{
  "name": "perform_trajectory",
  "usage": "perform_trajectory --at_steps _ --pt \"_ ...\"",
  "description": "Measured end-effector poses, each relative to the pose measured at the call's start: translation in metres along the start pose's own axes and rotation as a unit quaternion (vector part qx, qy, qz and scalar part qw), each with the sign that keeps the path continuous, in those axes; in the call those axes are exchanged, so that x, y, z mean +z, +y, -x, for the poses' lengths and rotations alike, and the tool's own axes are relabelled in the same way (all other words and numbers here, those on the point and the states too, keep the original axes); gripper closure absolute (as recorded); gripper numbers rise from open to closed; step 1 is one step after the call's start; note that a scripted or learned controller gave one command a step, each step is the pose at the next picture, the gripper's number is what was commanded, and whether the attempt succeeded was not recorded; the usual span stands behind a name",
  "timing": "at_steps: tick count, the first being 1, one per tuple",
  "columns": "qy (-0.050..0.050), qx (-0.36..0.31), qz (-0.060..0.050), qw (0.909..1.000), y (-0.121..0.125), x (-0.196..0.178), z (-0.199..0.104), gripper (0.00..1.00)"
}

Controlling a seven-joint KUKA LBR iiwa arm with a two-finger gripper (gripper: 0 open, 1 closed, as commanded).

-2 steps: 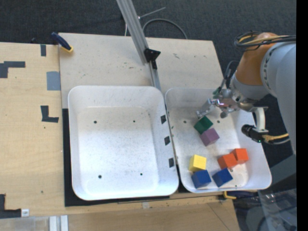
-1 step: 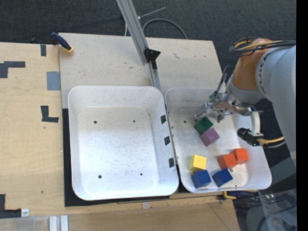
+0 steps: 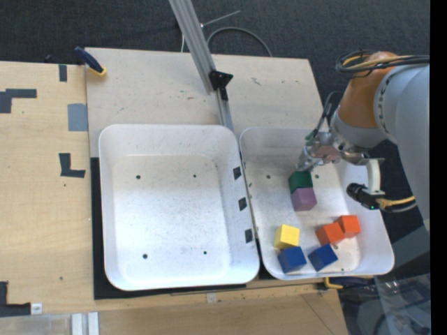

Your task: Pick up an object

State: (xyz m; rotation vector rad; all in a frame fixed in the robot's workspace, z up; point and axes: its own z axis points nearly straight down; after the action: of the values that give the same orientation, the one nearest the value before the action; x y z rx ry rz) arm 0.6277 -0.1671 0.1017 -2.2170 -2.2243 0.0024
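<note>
The right bin point(image 3: 262, 152) holds several small blocks. A green cube point(image 3: 300, 181) sits mid-bin with a purple cube point(image 3: 304, 199) touching its near side. Nearer the front lie a yellow cube point(image 3: 286, 235), two blue cubes point(image 3: 292, 258) point(image 3: 323, 256) and two orange blocks point(image 3: 330, 233) point(image 3: 348, 225). My gripper point(image 3: 311, 157) hangs low over the bin, just beyond and right of the green cube, close to its top edge. The wrist body hides how the fingers stand, and I see no block between them.
The left bin point(image 3: 112, 187) lies beside the right one. A slanted metal rail point(image 3: 192, 30) with a black clamp point(image 3: 221, 80) crosses behind the bins. A black cable connector point(image 3: 360, 195) hangs off the arm over the right bin's right rim.
</note>
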Motion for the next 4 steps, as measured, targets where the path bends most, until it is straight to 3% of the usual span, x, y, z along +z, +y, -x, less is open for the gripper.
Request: perform_trajectory --at_steps 3,4 --pt "0.0 0.001 0.003 1.0 -0.015 -0.147 0.0 1.0" --pt "0.001 -0.001 0.001 1.0 -0.033 -0.149 -0.05 1.0"
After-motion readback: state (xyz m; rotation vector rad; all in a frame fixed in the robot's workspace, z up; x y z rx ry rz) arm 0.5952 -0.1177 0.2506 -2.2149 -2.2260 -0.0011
